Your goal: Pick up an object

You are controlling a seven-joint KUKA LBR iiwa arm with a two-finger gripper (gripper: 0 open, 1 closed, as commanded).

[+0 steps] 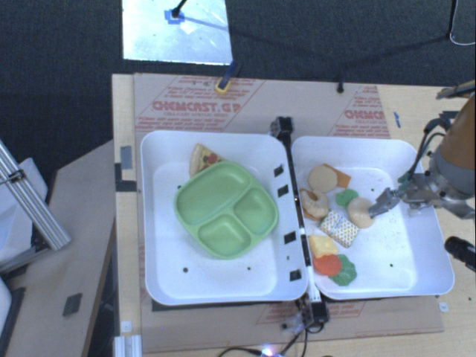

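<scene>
gripper (379, 203) low in the right bin (428, 262), fingertips at a pale round food piece (361, 212) at its 9 o'clock, about touching; can't tell its opening, nothing visibly held; more toy food further toward 9 and 7

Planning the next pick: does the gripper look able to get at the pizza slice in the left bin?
Probably not easily. The pizza slice lies partly under the green tray, and the gripper is over the right bin.
</scene>
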